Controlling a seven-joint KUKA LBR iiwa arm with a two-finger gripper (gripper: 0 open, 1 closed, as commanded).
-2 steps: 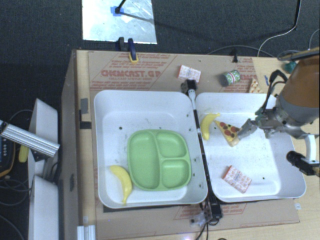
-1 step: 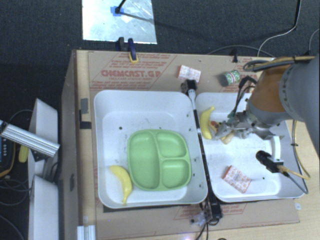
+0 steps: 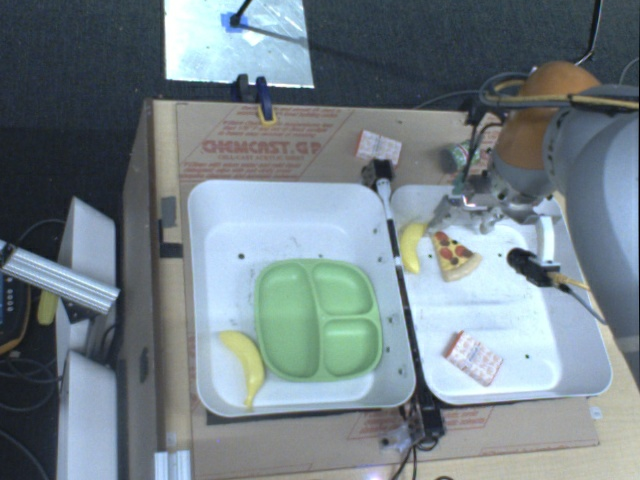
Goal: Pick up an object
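Lighting is even and bright overhead. White bins [image 3: 300, 203] show mild glare. Detail is soft and grainy throughout.

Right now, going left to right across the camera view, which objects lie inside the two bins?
Banana → green divided plate → second banana → toy pizza slice → small red-and-white packet.
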